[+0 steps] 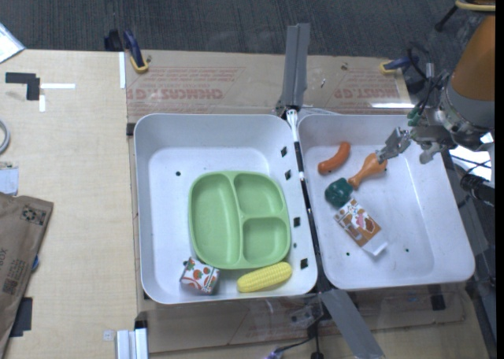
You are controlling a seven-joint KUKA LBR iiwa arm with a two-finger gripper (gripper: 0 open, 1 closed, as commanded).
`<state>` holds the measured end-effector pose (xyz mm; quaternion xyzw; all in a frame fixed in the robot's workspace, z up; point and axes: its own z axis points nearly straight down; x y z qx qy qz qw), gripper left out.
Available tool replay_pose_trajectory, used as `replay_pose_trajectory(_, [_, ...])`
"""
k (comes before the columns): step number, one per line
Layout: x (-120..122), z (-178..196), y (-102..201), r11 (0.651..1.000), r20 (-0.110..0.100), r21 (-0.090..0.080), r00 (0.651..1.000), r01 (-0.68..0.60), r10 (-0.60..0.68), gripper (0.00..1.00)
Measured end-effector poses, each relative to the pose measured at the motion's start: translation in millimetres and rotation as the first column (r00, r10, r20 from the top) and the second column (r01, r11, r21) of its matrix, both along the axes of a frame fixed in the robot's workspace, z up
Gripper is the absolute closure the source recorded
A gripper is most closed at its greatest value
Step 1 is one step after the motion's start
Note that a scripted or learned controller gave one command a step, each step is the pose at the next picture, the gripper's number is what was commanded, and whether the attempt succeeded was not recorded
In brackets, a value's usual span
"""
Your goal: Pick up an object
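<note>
We're looking down on the bench (pixel 71 160), two white bins side by side. The left bin (pixel 157 192) carries a green divided plate (pixel 239 220) in the middle, with a yellow corn cob (pixel 264 276) lying just off its near edge and a small red-and-white carton (pixel 199 277) beside it at the near left. Over in the right bin (pixel 417 247), an orange sausage (pixel 334 157) lies near the far left corner. Close by it is a brush with a dark green head and an orange handle (pixel 353 181), the handle slanting up toward the arm. Just below that, a flat snack packet (pixel 361 225) lies at an angle on the bin floor. The arm reaches in from the right, orange band high at the edge, and the jaws (pixel 402 142) hang over the far right part of the right bin, just above the tip of the brush handle. They appear slightly parted with nothing between them. Every object lies on a bin floor, none lifted.
</note>
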<state>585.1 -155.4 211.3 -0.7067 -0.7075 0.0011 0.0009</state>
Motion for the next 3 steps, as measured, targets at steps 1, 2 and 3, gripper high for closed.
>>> replay_pose_trajectory(1, [56,-111,44,0.991,0.017,-0.004,0.991,-0.133,0.133,0.00])
replay_pose_trajectory(2, [16,-119,59,0.984,0.003,0.000,0.984,-0.176,0.176,0.00])
replay_pose_trajectory(3, [16,-111,57,0.985,0.003,0.000,0.985,-0.172,0.172,1.00])
